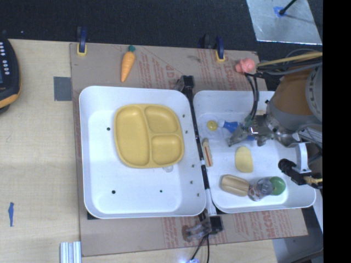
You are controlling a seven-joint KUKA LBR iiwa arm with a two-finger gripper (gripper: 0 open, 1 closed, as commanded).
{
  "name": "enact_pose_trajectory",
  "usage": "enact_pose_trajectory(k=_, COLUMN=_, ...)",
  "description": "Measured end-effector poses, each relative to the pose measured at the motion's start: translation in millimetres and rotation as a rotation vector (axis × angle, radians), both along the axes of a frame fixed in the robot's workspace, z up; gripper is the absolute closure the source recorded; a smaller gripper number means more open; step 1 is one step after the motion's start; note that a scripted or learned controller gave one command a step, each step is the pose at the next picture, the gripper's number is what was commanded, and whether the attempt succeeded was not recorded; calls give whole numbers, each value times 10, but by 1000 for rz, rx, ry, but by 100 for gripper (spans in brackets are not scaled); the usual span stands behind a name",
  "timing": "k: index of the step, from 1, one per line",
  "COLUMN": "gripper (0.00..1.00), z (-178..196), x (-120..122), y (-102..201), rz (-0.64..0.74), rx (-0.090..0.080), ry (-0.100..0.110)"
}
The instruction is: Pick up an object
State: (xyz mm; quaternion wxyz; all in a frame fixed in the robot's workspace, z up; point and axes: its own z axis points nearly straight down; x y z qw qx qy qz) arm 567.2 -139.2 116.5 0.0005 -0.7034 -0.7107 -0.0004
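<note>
A cardboard-covered bench (pixel 164 70) bears two white bins. In the right bin (pixel 219 201), the gripper (pixel 245 136) hovers just above the pale yellow object (pixel 243 159); its finger state cannot be told. A tan roll (pixel 235 185) lies below that object.

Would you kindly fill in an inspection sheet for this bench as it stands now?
Surface: brown board on a wooden bench, bearing the left bin and the right bin side by side.
Job's things: in the right bin, a pale yellow lump, a tan roll, a green ball, a small yellow piece and a blue piece.
Clutter: yellow divided plate in the left bin; toy carrot and pink toy on the board.
Grippers: gripper low over the right bin; jaws' state unclear.
Cables: black cables along the arm.
Surroundings: dark floor; handheld controller at left.
</note>
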Motion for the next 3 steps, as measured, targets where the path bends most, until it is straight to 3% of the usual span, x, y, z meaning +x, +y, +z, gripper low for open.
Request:
enact_pose_trajectory(k=1, gripper=0, z=-269, x=-616, y=-70, rz=-8, rx=1, ry=11)
enact_pose_trajectory(k=2, gripper=0, z=-243, x=-201, y=-101, rz=-5, rx=-2, ry=-2)
enact_pose_trajectory(k=3, gripper=0, z=-234, x=528, y=-1, rz=-2, rx=-3, ry=-5)
